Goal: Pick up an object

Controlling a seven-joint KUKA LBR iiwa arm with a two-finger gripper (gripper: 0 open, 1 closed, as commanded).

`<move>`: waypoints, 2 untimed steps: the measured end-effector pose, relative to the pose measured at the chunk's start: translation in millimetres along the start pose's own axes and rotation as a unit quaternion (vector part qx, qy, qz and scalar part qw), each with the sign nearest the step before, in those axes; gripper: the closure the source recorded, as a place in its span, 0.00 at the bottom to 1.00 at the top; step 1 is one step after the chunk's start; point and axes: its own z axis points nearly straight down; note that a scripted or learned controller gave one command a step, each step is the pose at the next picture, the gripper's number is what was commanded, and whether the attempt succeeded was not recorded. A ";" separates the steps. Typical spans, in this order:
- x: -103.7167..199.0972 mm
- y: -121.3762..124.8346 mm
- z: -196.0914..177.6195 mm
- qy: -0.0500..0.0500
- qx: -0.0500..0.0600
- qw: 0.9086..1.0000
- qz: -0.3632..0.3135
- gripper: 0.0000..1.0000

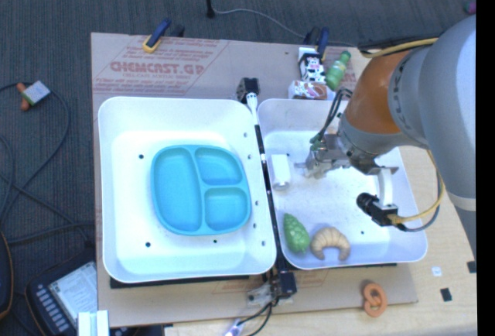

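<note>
In the right bin (402,249) a small white block (279,169) lies by the left wall. A bumpy green piece (295,231) and a tan croissant (330,242) lie side by side near the front wall. My gripper (317,162) hangs low over the bin's middle, just right of the white block and well behind the green piece and the croissant. The grey arm with its orange band (379,94) comes in from the right and covers the bin's back right part. Nothing shows held at the gripper's tip.
The left bin (124,249) holds a blue divided plate (201,189). A black clip (249,88) sits where the two bins meet at the back. Small bottles and cards (317,75) stand behind the right bin. An orange ring (374,298) lies on the bench in front.
</note>
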 end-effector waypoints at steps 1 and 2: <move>63.7 -85.4 -87.4 0.004 0.006 1.000 -0.002 1.00; 60.2 -93.7 -87.2 0.004 0.006 1.000 -0.001 1.00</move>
